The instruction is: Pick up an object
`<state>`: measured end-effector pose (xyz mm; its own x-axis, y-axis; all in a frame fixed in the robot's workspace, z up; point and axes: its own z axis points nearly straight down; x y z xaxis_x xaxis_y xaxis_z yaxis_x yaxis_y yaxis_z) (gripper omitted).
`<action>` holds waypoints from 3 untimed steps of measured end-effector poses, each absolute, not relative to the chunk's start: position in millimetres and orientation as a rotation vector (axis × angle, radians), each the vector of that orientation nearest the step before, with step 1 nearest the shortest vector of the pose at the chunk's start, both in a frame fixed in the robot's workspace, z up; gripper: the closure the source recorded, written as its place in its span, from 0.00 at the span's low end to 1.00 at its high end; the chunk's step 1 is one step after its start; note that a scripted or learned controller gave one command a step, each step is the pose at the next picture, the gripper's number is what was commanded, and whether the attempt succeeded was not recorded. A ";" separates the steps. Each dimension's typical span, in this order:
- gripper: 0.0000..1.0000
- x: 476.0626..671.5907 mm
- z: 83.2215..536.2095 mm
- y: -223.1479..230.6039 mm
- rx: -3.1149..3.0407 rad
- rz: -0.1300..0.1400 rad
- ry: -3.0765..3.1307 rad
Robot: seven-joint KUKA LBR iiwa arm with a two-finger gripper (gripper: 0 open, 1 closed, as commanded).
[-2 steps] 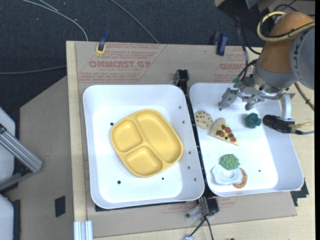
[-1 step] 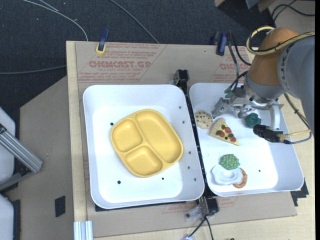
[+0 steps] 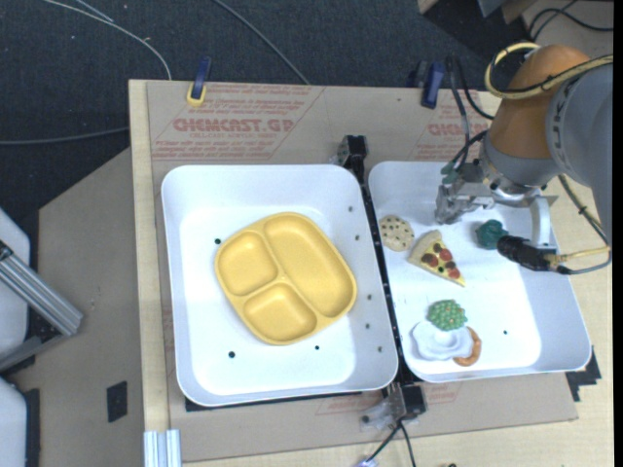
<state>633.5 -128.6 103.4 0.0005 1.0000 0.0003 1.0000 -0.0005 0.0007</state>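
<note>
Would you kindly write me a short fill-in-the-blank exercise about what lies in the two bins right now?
1. The yellow divided plate lies in the ____ bin of the camera view.
2. The plate has ____ compartments.
3. The pizza slice lies between the cookie and the ____ object.
4. The gripper hangs over the ____ bin.

Missing words: left; three; green; right

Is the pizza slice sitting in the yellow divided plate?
No, the pizza slice lies on the floor of the right bin, while the yellow divided plate sits in the left bin.
</note>
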 end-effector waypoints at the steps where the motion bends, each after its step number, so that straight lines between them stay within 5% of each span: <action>1: 1.00 632.6 145.4 -130.3 2.220 0.003 2.218; 3: 1.00 641.5 234.9 -138.3 2.217 0.004 2.219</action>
<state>641.5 -138.3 234.9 -0.0008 1.0000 -0.0016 1.0000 0.0008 0.0048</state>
